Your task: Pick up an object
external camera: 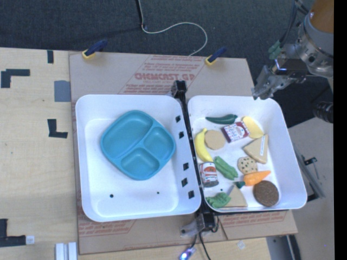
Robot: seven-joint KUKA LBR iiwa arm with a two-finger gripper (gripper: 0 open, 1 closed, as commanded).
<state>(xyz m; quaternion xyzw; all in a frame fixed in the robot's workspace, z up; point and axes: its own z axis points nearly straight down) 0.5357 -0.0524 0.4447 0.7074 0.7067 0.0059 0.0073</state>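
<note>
The gripper (264, 88) hangs at the far right corner of the right bin (287, 140), just outside its rim, and nothing is between its fingers; how wide they stand I cannot tell from this angle. No object is taken yet, so by my reading the pick is not begun. All the candidates sit in that right bin: a banana (201, 145) by the left wall, a green chili (221, 118) at the far side, a yellow piece (252, 127) nearest the gripper, a cracker wedge (257, 149), a carrot (255, 178), a small can (209, 174) and a brown cookie (266, 193) at the near right. The left bin (87, 145) carries a blue tray (137, 144), well apart from the action. Now the risks, as I judge them: these pieces are packed close, many touching, so a descent on one could land a finger on its neighbour and close on nothing. Flat pieces like the cookie may give the fingers little to bite. And coming down this close to the rim, the gripper could clip the bin wall and shove the bin.
</note>
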